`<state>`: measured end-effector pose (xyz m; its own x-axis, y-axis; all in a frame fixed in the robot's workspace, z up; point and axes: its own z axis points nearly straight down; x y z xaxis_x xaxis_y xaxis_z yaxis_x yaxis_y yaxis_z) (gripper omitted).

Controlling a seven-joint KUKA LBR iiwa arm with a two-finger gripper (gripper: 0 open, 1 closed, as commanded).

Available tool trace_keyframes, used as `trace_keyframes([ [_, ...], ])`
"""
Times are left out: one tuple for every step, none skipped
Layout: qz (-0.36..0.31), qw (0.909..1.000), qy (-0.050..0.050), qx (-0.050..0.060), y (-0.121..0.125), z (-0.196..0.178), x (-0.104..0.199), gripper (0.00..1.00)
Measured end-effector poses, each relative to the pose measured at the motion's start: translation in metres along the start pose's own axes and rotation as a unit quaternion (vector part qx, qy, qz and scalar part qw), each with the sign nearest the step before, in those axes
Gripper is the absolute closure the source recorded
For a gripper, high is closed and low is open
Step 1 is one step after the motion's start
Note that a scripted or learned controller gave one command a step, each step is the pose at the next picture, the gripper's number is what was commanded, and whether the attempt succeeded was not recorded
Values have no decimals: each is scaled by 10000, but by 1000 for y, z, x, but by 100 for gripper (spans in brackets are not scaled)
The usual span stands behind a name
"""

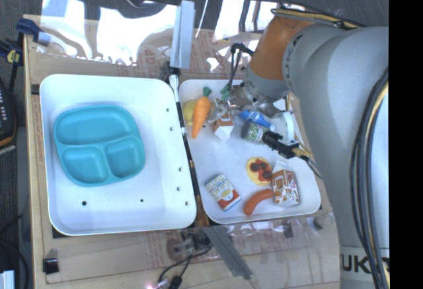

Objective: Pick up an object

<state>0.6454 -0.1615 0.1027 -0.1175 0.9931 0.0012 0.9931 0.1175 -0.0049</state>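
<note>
The arm (330,82) reaches in from the right and bends down over the far end of the right bin (310,205), its orange band above the wrist. The gripper (232,108) sits low among the toys near that bin's far left corner, but clutter and the wrist hide it, so I cannot tell its state or whether it holds anything. Just left of it lies a carrot (200,116) next to a yellow piece (189,110). A small carton (224,127) lies beside the gripper, and a can (253,131) is just to the right. Nearer the camera lie a pizza slice (259,170), a brown box (285,188), a sausage (257,201) and a juice box (222,192). The left bin (158,202) holds a blue tray (99,144) with three compartments.
</note>
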Motion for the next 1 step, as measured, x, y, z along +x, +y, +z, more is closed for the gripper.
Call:
trace_keyframes([
  [509, 9987, -3, -27, 13, -124, 12, 100],
])
